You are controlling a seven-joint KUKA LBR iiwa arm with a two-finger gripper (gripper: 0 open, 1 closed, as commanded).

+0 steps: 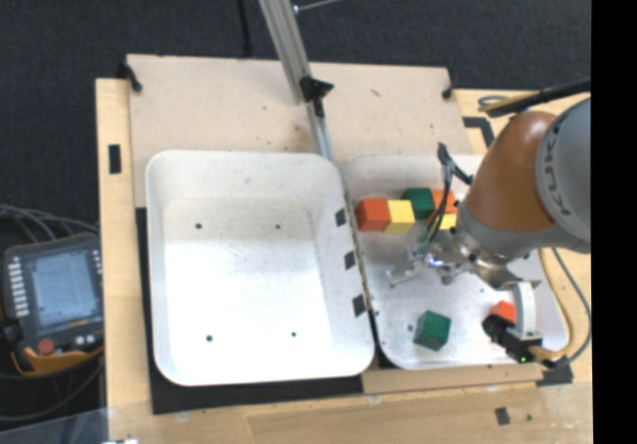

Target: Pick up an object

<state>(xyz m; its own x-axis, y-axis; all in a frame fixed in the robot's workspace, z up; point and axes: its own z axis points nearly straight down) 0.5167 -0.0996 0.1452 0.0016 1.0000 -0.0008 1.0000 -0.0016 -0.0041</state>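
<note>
Where blocks point(398, 211) cluster, arm point(518, 193) overhead.

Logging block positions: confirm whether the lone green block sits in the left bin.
No, the lone green block lies in the right bin, below the tool.

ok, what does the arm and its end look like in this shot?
The KUKA arm has a rounded grey casing with dark lettering on it and a broad orange band above the wrist. A thin dark cable runs along the band's left side. Below sits a metallic silver gripper, small and blurred. A white part with an orange spot hangs at the lower side.
</note>
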